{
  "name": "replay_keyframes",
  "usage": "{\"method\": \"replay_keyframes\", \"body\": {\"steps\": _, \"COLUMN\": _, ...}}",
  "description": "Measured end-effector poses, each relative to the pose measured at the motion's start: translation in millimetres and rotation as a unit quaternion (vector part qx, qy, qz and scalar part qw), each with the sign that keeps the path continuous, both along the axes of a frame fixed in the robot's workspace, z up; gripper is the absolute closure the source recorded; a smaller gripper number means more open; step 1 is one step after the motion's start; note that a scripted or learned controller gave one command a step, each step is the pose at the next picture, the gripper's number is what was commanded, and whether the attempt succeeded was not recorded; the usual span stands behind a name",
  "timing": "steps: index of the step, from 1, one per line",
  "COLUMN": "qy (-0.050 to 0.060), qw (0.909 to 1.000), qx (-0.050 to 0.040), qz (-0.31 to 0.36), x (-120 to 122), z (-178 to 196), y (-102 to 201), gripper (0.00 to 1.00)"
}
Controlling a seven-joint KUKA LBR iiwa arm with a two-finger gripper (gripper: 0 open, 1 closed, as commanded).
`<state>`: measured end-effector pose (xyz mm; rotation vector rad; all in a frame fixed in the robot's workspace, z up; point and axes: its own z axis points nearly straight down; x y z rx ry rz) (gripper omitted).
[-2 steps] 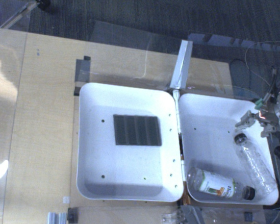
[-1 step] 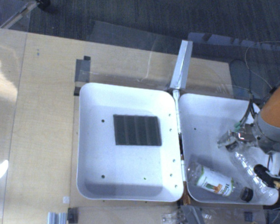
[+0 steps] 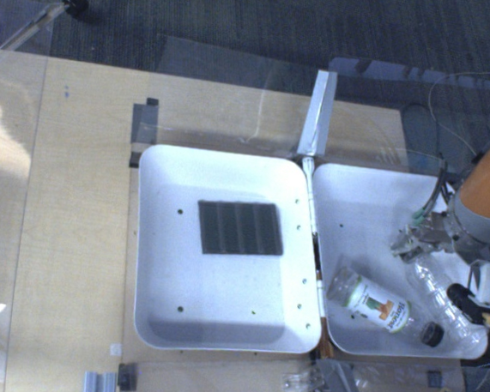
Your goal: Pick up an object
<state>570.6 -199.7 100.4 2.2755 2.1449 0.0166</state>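
I am seeing the gripper [image 3: 419, 236] hovering in the right bin [image 3: 357, 193]; finger state unclear; both bottles [image 3: 373, 303] are lying ungrasped.

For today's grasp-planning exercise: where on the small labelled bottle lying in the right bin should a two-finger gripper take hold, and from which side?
Probably the middle of the labelled bottle, coming straight down from above. It lies on its side on the right bin floor, slanted, so the fingers should close across its narrow width. The clear plastic bottle sits close to its lower right end, so the mid-body looks safer.
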Motion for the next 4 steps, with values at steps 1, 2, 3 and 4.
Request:
{"method": "replay_keyframes", "body": {"steps": 1, "qy": 0.000, "qw": 1.0000, "qx": -0.0001, "qz": 0.000, "x": 0.1, "z": 0.2, "y": -0.1, "gripper": 0.00}}
{"method": "replay_keyframes", "body": {"steps": 2, "qy": 0.005, "qw": 0.9987, "qx": 0.0005, "qz": 0.051, "x": 44.6, "z": -12.6, "y": 2.8, "gripper": 0.00}}
{"method": "replay_keyframes", "body": {"steps": 3, "qy": 0.004, "qw": 0.9923, "qx": -0.0009, "qz": 0.124, "x": 30.2, "z": -11.9, "y": -4.8, "gripper": 0.00}}
{"method": "replay_keyframes", "body": {"steps": 4, "qy": 0.000, "qw": 0.9922, "qx": -0.0018, "qz": 0.125, "x": 33.0, "z": 0.9, "y": -3.9, "gripper": 1.00}}
